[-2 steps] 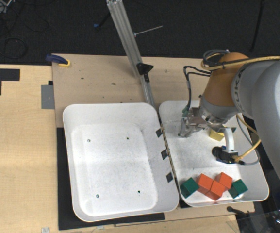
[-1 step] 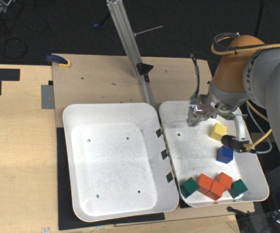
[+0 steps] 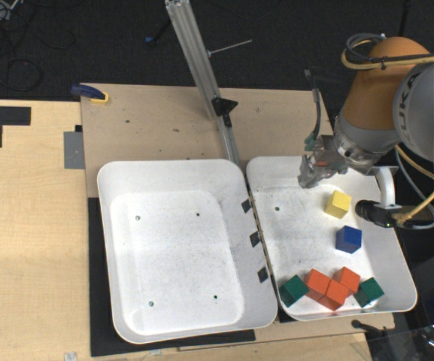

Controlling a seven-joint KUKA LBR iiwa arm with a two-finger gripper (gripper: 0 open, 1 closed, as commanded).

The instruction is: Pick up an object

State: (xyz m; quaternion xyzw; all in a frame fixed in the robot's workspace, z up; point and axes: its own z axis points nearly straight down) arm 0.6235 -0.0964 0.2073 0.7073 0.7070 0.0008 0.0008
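Nearest the lens, along the lower rim of the right bin, sits a tight cluster of blocks, and that bin serves as the landmark for everything else. Reading the cluster from left to right: a green block turned corner-on at the bin's lower left, two orange blocks pressed together with a third orange face just below them, then a second green block against the lower right rim. Where one orange block ends and the next begins is hard to make out. These pieces look like cubes, so none shows a clear long axis; most sit rotated so their corners point toward the bin's walls. Above the cluster, near the bin's middle right, a blue block stands apart, and above that a yellow block lies tilted slightly, edges slanted to the bin's sides. Left of the right bin, touching it along a seam with black clips, lies the left bin. At the right bin's upper edge the gripper hangs over the white floor, up and left of the yellow block and not touching it; its tip is small and blurred, so I cannot tell how it is set. Nothing shows in its grasp.
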